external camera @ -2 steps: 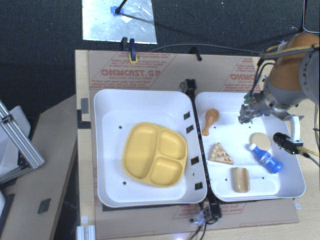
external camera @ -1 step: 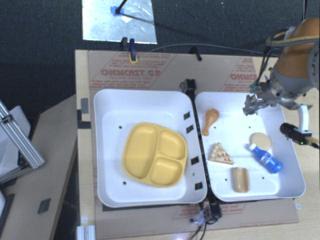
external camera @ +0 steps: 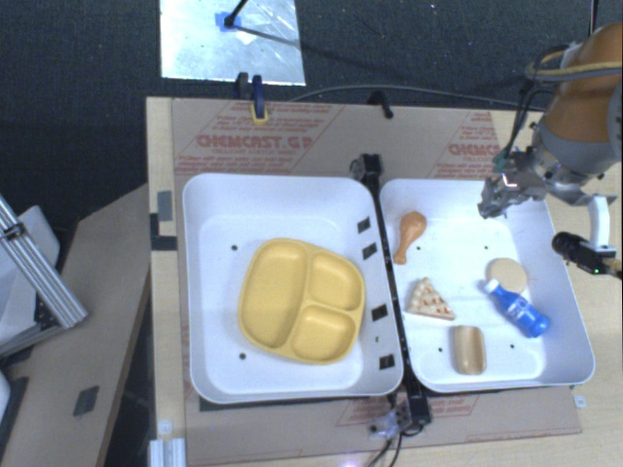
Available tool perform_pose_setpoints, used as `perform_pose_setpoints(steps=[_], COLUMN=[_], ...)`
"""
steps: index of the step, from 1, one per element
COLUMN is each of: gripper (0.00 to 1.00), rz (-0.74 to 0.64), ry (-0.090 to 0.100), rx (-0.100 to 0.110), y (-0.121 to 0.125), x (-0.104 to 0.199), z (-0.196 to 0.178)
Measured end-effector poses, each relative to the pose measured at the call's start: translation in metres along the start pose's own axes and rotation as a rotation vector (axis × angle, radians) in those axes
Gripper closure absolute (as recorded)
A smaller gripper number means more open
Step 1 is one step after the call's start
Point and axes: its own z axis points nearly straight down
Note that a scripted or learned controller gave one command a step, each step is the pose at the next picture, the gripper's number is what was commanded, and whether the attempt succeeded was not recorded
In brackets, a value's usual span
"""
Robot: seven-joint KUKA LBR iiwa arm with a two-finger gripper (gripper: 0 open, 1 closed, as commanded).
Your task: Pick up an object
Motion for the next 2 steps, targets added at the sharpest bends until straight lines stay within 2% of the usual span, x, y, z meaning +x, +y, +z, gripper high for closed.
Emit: perform_pose_setpoints(steps=[1, 2], gripper=[1.0, 1.0], rz=[-0.004, -0.004], ry=[0.002, 0.002], rx=[0.001, 0.002], y=[-0.002, -0.002], x=[0.051, 0.104], z=[-0.012, -0.003])
